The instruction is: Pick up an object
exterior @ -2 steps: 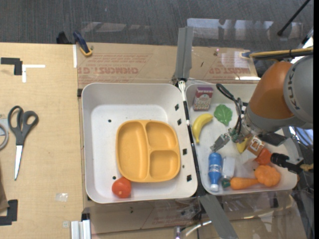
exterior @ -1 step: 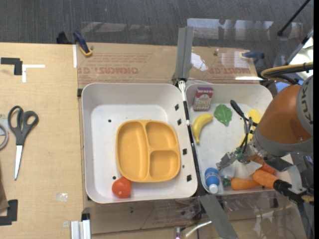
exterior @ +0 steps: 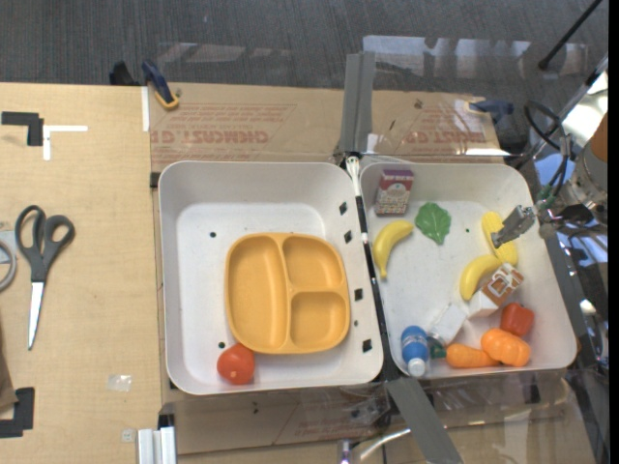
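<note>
My hand point(exterior: 515, 224) is over the right bin point(exterior: 455, 177), far-right part, just above a yellow item point(exterior: 500, 238) by the right wall. Can't tell if it's open or closed, too small/blurred.

Right bin contents:
- far-left: small carton point(exterior: 394, 191)
- next to it: green leaf point(exterior: 434, 222)
- left-centre: banana point(exterior: 391, 244)
- right, near my hand: 2nd banana point(exterior: 478, 275), touching a small box point(exterior: 502, 284)
- near-right corner: red pepper point(exterior: 516, 319), orange fruit point(exterior: 507, 347), carrot point(exterior: 467, 357), all bunched together
- near edge: bottle w/ blue cap point(exterior: 415, 348), on its side, white block point(exterior: 447, 322) just beside it

Left bin point(exterior: 184, 259): yellow divided plate point(exterior: 287, 291) in the middle, tomato point(exterior: 236, 364) at near-left corner, touching the plate edge.

Scissors point(exterior: 39, 249) on the surface point(exterior: 77, 336), well left of both bins.
</note>
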Tool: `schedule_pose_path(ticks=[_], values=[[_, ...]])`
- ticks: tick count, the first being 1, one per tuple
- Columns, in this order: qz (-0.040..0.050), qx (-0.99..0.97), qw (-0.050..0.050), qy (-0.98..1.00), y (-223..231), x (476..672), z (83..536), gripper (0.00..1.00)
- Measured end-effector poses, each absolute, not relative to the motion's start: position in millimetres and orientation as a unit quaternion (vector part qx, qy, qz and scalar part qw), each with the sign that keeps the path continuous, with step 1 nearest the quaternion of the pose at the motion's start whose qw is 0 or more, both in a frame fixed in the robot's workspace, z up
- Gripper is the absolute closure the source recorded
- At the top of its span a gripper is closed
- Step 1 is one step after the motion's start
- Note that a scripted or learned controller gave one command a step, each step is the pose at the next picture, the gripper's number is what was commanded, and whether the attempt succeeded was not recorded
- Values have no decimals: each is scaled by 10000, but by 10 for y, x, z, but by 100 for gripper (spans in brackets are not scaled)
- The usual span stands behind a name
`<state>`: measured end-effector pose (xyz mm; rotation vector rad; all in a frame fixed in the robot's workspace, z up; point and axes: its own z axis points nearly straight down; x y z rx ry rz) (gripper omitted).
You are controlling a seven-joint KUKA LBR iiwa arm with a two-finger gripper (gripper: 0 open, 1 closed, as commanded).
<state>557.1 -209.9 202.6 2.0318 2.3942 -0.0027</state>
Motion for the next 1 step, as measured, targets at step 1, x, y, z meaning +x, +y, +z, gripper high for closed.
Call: schedule_pose_path(ticks=[1], values=[[-7, 7297, 5, 6837, -1919, 5763, 924, 0]])
